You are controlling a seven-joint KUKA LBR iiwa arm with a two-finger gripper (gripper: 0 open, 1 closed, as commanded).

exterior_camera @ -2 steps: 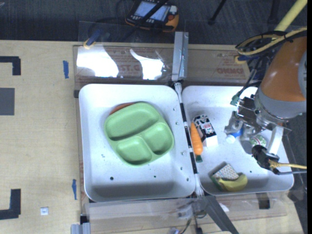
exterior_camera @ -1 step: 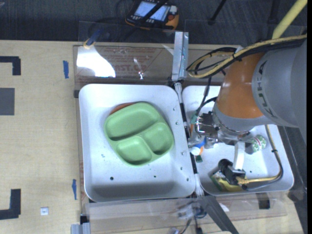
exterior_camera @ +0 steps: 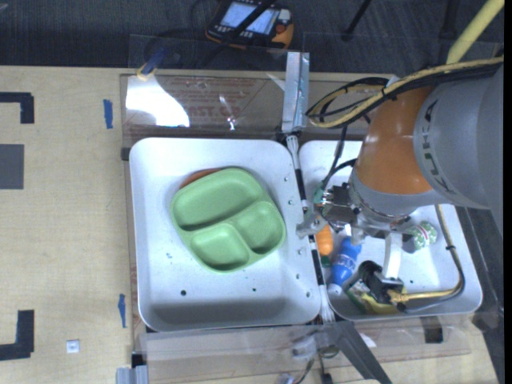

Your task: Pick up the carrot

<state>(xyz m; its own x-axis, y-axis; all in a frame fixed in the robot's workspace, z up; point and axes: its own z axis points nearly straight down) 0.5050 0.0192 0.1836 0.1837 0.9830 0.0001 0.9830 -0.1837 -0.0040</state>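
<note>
Left bin (exterior_camera: 152,294): green divided plate (exterior_camera: 228,218), red-orange thing (exterior_camera: 198,174) peeking from under its upper-left edge. Right bin (exterior_camera: 436,274): carrot (exterior_camera: 324,240) by view-left wall, blue item (exterior_camera: 346,264) just below it, greenish ball (exterior_camera: 424,234) further right. Gripper (exterior_camera: 346,224) low over right bin, carrot just beside it; open or closed cannot tell

No text is legible; the pendant screen (exterior_camera: 250,18) is too blurred.

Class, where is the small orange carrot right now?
In the camera view, the carrot lies in the right white bin, at its left wall, beside a blue bottle.
</note>
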